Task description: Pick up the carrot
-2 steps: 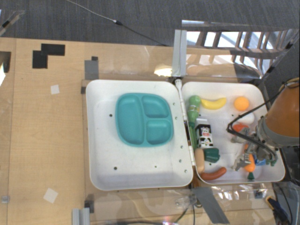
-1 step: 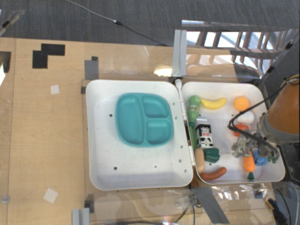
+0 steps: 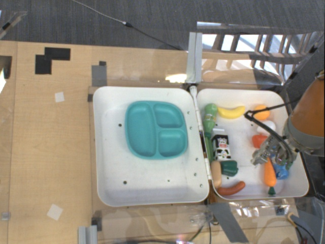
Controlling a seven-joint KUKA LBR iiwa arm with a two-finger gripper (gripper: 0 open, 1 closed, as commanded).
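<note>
Left bin (image 3: 109, 187) fills centre frame with a teal divided plate (image 3: 155, 129) in it. Right bin (image 3: 299, 189) at right holds the toys: banana (image 3: 231, 112) at top, sausage (image 3: 231, 188) at bottom. Carrot (image 3: 269, 174) lies lower right in that bin, green tip toward the bottom. Gripper (image 3: 268, 154) sits just above and touching it; can't tell how far apart the fingers are.

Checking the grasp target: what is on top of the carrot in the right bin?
The gripper hangs over the carrot's upper end, with a blue object beside it. That end is covered; the lower orange body and green tip show.
</note>
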